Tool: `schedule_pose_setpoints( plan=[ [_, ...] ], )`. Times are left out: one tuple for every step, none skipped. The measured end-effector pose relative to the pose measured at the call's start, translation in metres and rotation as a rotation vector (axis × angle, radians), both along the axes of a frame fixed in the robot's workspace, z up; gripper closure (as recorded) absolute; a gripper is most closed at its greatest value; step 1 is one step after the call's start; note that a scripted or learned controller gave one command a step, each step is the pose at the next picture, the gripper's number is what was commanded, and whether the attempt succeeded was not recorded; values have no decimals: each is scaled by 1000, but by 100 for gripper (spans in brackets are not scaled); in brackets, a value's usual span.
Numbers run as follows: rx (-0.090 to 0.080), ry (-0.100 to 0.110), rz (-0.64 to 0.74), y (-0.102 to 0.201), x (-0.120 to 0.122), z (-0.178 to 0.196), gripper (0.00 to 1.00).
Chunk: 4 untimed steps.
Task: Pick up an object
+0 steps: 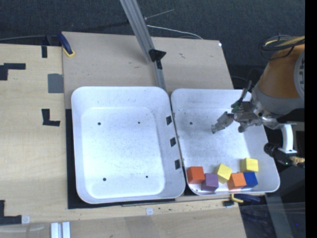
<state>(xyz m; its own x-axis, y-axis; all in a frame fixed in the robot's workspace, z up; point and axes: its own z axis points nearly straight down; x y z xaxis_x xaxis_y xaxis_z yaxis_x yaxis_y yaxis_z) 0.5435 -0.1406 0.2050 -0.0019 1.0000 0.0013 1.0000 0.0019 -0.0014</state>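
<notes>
Several small cubes lie along the front edge of the right bin (198,108): an orange cube (195,174), a purple cube (211,181), a yellow cube (224,171), a second orange cube (237,180), a blue cube (250,179) and another yellow cube (250,164). My gripper (230,127) hangs over the middle of the right bin, well behind the cubes. It is open, its two fingers spread apart with nothing between them. The arm's orange band (280,78) sits at the right, past the bin's rim.
The left bin (119,143) lies beside the right one, their rims touching. A slanted metal pole (141,29) crosses the bench behind the bins. Black clips (172,141) sit along the seam between the bins.
</notes>
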Motion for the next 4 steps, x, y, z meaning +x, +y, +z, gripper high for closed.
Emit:
schedule_pose_setpoints(
  plan=[
    [2, 0, 2, 1, 0, 10, 100],
    [2, -2, 8, 127, 30, 42, 100],
    [-1, 7, 4, 180, 7, -17, 100],
    [-2, 1, 0, 177, 9, -14, 0]
  ],
)
